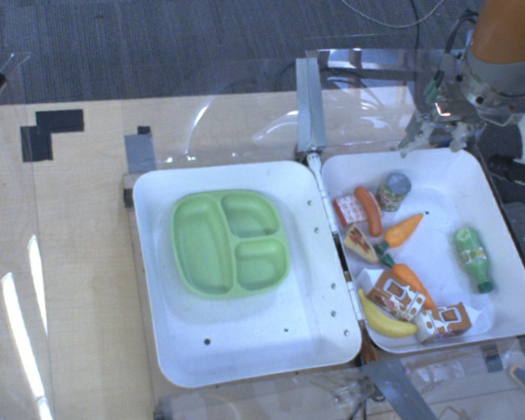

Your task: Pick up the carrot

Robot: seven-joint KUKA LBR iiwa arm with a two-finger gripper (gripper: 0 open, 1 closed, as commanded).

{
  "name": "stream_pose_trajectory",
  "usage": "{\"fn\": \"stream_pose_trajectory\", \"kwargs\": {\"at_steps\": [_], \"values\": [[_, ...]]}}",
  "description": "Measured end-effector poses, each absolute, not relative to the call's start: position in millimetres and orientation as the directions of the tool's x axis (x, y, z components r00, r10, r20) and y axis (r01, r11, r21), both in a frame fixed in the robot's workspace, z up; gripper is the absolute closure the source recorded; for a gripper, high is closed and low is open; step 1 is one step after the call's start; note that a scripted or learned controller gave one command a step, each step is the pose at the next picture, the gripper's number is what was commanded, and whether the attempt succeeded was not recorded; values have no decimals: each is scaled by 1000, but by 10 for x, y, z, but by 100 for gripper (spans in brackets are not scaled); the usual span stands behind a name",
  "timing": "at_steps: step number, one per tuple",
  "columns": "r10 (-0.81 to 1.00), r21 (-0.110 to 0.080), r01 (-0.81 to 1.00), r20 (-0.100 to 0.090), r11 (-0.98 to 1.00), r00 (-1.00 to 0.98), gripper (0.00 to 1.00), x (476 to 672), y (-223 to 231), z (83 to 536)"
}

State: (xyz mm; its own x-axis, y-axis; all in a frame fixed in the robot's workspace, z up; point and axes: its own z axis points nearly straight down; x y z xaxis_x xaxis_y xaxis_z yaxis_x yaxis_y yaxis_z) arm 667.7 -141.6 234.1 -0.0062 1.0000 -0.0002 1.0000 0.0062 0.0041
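Left bin [170, 354]: I see a green divided plate [230, 243] | right bin [502, 226]: carrot [404, 229] among toy food | pincer [436, 130] beyond the bin's far rim, well apart from carrot, state unclear

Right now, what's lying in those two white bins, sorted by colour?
Green: 2, the divided plate and the bottle
Orange: 2, both carrots
Red: 1, the sausage
Yellow: 1, the banana
Total: 6, leaving out mixed-colour packets and can

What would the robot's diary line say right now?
arm: above right bin's far corner | tool: over the rim | carrot: lying mid-bin, untouched | green tray: in left bin
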Motion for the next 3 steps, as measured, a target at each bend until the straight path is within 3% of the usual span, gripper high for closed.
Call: {"fn": "stream_pose_trajectory", "kwargs": {"at_steps": [1,2,3], "values": [[998,5,998,-2,62,-62,0,6537,-1750,2172],[923,10,923,-5,385,-385,0,6143,-1787,880],[761,11,760,-11,649,-649,0,5653,-1386,895]]}}
